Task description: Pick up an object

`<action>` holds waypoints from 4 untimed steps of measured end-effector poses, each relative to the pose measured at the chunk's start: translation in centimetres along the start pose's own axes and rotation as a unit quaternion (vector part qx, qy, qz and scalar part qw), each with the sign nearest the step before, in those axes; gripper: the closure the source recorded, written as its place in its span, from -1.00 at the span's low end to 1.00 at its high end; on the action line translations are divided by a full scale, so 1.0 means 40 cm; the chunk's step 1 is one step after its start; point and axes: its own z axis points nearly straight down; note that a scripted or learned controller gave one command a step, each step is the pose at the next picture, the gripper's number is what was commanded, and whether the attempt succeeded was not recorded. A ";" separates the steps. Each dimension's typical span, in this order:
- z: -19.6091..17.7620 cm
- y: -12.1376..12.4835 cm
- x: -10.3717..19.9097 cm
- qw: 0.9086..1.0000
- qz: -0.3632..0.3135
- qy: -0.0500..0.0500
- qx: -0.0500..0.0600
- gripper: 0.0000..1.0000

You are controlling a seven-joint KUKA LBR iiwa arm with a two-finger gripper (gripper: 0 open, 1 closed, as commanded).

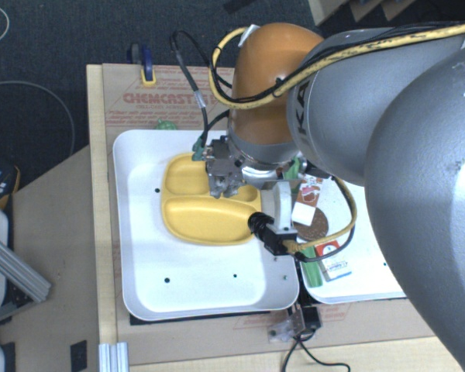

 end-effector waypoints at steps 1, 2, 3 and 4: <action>-0.063 -0.119 0.174 1.000 -0.001 0.001 -0.002 1.00; -0.313 -0.101 0.160 1.000 0.003 0.002 -0.009 1.00; -0.323 -0.104 0.162 1.000 0.002 -0.001 -0.004 1.00; -0.154 -0.168 0.160 1.000 0.004 -0.003 0.002 1.00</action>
